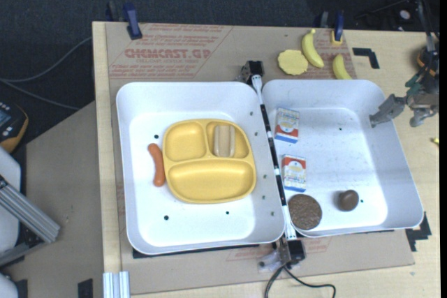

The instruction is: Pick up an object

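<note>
Left bin (136,220) nearest, glossy white, holds yellow divided plate (207,160) | right bin (394,171): flat brown cookie (304,211), two small cartons (288,126), round brown ball (348,200) | gripper (391,110) at right rim, finger state unreadable | likeliest target, ball, lies down-left of it.

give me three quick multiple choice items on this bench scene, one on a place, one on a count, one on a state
1. Where does the orange sausage lie?
A. in the left bin, left of the yellow tray
B. in the right bin
C. on the tray

2. How many small cartons sit in the right bin?
A. one
B. two
C. four

3. Where is the gripper?
A. over the tray
B. at the right bin's right edge
C. on the sausage

Answers:
1 A, it rests on white floor beside the tray.
2 B, two by the divider.
3 B, it is there.
</note>
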You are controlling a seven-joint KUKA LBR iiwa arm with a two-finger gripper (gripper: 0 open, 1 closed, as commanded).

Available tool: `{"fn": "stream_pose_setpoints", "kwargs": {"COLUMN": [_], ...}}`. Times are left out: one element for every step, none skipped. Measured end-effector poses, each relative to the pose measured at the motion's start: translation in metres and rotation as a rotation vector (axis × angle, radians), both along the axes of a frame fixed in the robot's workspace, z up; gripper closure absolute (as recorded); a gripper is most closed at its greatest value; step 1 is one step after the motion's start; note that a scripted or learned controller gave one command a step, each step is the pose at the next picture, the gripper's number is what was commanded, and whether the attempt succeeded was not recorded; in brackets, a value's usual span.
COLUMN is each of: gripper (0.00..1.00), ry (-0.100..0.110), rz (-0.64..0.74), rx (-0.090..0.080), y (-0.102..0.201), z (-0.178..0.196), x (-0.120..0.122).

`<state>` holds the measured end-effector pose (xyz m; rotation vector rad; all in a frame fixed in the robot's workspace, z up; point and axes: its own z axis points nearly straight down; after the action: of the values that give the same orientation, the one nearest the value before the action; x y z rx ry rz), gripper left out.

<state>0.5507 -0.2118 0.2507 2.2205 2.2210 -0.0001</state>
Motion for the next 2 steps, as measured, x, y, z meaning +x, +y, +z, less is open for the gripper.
{"fn": "stream_pose_setpoints", "kwargs": {"gripper": [0.00,0.00], "ry": [0.016,0.010], "rz": [0.006,-0.008], "rx": [0.009,0.003], "y": [0.074,0.026], "z": [-0.147,-0.168], "x": [-0.004,-0.077]}}
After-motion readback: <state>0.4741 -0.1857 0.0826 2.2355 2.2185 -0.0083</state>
